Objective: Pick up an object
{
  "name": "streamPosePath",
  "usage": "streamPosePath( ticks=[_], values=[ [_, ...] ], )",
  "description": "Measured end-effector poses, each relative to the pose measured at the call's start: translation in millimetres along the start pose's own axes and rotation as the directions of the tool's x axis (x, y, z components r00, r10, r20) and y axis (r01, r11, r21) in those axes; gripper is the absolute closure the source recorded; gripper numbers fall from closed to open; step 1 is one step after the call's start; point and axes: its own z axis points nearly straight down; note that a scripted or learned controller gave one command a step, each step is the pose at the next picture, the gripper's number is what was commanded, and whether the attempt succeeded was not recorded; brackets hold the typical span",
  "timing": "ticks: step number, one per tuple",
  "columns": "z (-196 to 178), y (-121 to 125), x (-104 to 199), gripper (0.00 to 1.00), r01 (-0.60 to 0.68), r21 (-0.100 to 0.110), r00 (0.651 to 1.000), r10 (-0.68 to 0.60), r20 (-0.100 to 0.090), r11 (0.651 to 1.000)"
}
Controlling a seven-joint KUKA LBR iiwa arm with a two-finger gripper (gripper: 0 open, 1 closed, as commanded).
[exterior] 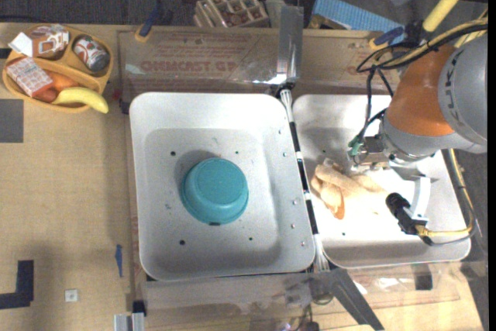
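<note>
The arm (434,101) hides the jaws and part of the pale, blurred object (335,184) beneath.

Left bin (155,128): teal bowl (215,190) at centre, open floor along all four edges; right bin (325,112): tan object (335,186) by left edge, arm (434,101) over middle, near-right corner crowded by cable (446,232).

Bright, even light falls from overhead. The two white bins (155,128) glare almost washed out, with only soft shadows beneath the teal bowl (215,190). The floor behind stays dim, and everything looks slightly soft and grainy.
</note>
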Motion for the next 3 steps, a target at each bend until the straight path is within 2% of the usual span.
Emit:
streamPosePath(
  ticks=[1, 2, 3],
  values=[
    [0, 0, -1, 0.00, -0.001, 0.000, 1.000, 0.001, 0.000, 1.000],
    [10, -20, 4, 0.00, 0.172, 0.001, 0.985, -0.172, 0.001, 0.985],
    [11, -16, 5, 0.00, 0.048, 0.004, 0.999, -0.048, 0.002, 0.999]
  ],
)
